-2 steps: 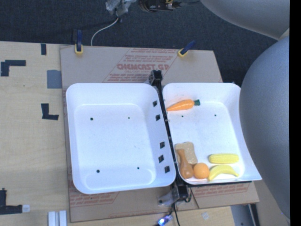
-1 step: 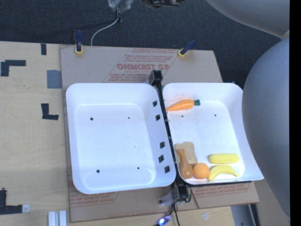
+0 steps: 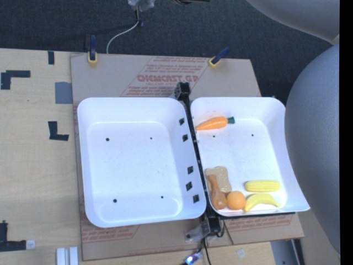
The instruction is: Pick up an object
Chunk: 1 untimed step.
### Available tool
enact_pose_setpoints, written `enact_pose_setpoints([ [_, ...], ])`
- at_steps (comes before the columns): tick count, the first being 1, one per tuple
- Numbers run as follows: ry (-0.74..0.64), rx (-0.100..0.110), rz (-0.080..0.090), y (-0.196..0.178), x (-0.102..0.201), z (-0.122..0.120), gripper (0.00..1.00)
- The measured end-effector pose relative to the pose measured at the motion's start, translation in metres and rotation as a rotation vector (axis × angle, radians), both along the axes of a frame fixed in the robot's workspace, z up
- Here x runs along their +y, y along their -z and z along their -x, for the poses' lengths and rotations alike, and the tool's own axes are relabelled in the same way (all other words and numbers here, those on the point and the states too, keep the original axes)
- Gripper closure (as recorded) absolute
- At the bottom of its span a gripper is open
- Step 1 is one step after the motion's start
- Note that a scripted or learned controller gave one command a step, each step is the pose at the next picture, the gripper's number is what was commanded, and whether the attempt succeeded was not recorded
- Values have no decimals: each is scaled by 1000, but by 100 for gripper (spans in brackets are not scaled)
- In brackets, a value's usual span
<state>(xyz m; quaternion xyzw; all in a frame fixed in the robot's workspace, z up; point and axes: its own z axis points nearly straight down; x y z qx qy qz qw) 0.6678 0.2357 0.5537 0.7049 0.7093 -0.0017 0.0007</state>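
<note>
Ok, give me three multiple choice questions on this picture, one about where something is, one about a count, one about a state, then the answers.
1. Where does the carrot lie?
A. left bin
B. right bin, far end
C. on the cardboard

2. How many yellow items are in the right bin?
A. two
B. four
C. none

3. How does the orange ball sit?
A. alone mid-bin
B. in the near end cluster, against the bread-coloured piece
C. on the carrot

Answers: 1 B, it lies beside the divider at the far end. 2 A, corn and banana. 3 B, it touches that piece near the corner.
</note>
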Motion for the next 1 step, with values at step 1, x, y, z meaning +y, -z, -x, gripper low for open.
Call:
enact_pose_setpoints([
  [1,-2,0,1,-10,1,0,100],
])
